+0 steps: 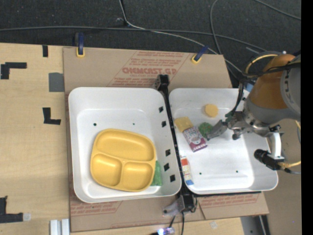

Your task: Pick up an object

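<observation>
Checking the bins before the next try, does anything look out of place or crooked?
A marker lies wedged along the right bin's left wall rather than on the floor. A green thing is mostly tucked under the yellow tray in the left bin. Nothing looks spilled or broken.

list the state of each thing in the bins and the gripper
yellow tray: flat, right way up in the left bin.
green item: wedged between the tray and the bin wall.
round yellow piece: loose in the right bin.
yellow block: lying flat.
pink packet: lying flat, tilted.
green piece: at the gripper's tip.
small tube: along the divider.
gripper: low in the right bin.
</observation>
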### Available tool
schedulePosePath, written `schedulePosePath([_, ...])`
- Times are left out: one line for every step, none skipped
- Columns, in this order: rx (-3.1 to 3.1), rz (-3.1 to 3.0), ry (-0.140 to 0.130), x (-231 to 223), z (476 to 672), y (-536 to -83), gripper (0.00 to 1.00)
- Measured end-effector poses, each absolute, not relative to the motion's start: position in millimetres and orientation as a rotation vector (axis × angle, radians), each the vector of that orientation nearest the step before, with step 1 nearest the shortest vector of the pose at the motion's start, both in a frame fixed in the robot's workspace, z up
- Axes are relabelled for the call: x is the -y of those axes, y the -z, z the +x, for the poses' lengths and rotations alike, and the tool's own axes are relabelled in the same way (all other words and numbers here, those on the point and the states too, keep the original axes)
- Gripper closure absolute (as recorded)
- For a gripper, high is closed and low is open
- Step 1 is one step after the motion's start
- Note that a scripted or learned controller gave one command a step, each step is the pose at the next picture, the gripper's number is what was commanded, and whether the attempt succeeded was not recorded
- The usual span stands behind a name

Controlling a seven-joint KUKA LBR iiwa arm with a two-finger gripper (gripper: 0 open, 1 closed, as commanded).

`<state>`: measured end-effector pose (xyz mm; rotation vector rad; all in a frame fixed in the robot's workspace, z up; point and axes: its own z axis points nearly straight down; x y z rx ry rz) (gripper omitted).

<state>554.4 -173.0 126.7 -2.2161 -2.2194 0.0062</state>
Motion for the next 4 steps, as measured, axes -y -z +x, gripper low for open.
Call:
schedulePosePath([2.222, -2.218, -0.003, 173.2, 555.4, -139.7, 1.0])
schedulePosePath([2.227, -2.222, 0.004, 165.8, 560.4, -199.6, 1.0])
schedulePosePath([2.226, -2.222, 0.003, 168.4, 562.0, -242.5, 1.0])
schedulePosePath([2.225, -2.221, 0.002, 168.2, 562.7, -279.8, 1.0])
